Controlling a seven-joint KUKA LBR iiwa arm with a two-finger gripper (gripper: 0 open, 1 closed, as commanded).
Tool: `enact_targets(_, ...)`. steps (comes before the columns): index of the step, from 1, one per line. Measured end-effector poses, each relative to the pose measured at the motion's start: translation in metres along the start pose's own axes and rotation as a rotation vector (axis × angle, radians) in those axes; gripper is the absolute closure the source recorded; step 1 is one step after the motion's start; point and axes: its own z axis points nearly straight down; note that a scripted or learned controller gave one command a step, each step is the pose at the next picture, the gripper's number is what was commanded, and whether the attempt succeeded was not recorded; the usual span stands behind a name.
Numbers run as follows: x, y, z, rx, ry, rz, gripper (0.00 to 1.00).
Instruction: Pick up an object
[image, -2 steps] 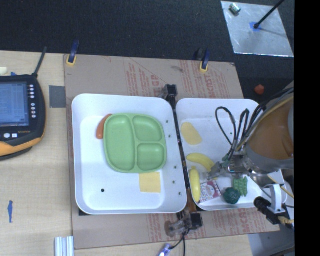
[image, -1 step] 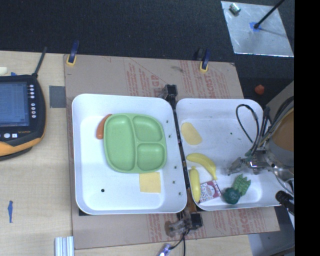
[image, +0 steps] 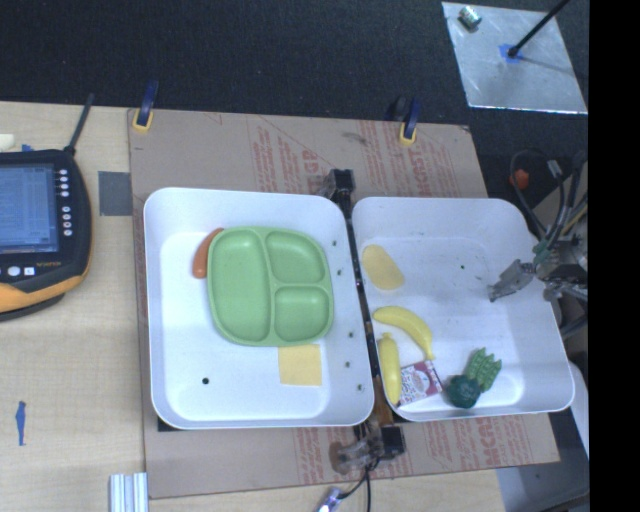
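My gripper (image: 526, 291) hangs over the right edge of the right bin (image: 455, 235), open with nothing between its fingers. Below and to its left in that bin lie a banana (image: 405, 327), a second yellow piece (image: 388, 368), a red and white packet (image: 421, 383) and a green broccoli (image: 472, 380). A pale yellow disc (image: 382, 268) lies near the bin's left wall. The left bin (image: 175, 390) holds a green divided plate (image: 270, 285), an orange sausage (image: 203, 255) half tucked under it, and a yellow cheese square (image: 301, 365).
A teach pendant with a screen (image: 35, 232) rests on the bench at the far left. Two blue clamps (image: 146, 107) (image: 408, 121) pin the cardboard sheet behind the bins. Cables crowd the right edge by the arm.
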Motion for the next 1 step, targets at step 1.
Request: enact_targets(1, 0.0218, 0.0859, -0.0852, -0.001, 0.001, 0.0, 0.0)
